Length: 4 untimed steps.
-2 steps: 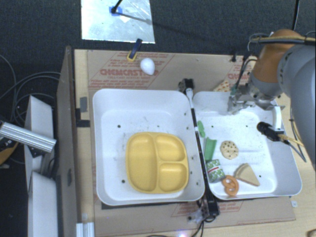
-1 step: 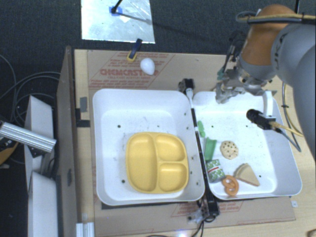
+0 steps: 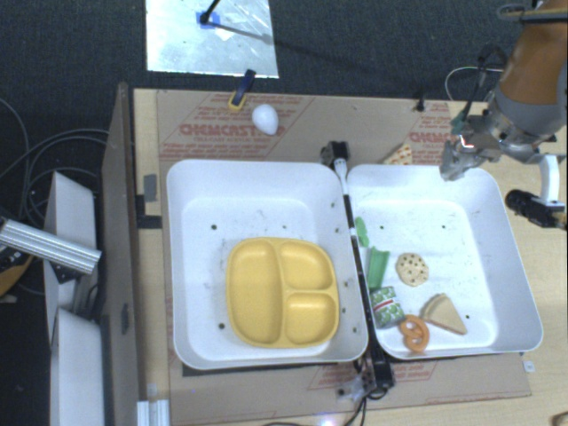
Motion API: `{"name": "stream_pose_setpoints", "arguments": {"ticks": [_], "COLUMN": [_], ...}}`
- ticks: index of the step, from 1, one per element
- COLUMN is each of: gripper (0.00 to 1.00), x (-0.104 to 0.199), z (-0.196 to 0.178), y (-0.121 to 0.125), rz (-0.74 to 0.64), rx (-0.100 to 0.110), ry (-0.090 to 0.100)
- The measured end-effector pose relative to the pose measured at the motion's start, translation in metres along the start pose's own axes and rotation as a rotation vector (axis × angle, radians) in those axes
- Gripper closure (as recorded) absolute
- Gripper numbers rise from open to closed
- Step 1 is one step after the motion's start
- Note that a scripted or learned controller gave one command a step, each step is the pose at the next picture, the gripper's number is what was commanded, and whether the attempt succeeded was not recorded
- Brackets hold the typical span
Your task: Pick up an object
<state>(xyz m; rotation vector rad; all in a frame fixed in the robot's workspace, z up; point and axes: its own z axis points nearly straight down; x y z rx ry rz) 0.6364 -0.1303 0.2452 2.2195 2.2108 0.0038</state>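
In the right bin (image 3: 497, 238) lie a round cookie (image 3: 412, 269), a tan wedge of sandwich (image 3: 444, 314), an orange pretzel (image 3: 414, 333), a small green-and-white carton (image 3: 387, 306) and a green pod-shaped piece (image 3: 376, 265) against the left wall. The left bin (image 3: 191, 238) holds a yellow divided tray (image 3: 282, 291). My gripper (image 3: 455, 162) hangs above the right bin's far edge, well away from the food items, and nothing shows between its fingers.
A white egg (image 3: 264, 118) and a blue-and-yellow marker (image 3: 240, 90) rest on the cardboard behind the left bin. A cracker-like piece (image 3: 401, 155) lies behind the right bin. A silver sheet (image 3: 211, 23) lies on the floor beyond.
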Motion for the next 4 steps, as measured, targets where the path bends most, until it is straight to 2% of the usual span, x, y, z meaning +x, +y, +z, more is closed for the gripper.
{"name": "stream_pose_setpoints", "arguments": {"ticks": [1,2,3,4], "gripper": [0.00,0.00,0.00,0.00], "x": [0.005,-0.052,-0.046,-0.047], "z": [0.004,0.106,0.161,0.159], "y": [0.000,-0.038,-0.128,-0.015], "rz": [-0.006,0.001,0.000,-0.012], "rx": [0.004,0.017,0.011,-0.005], "ry": [0.004,0.004,0.008,0.001]}}
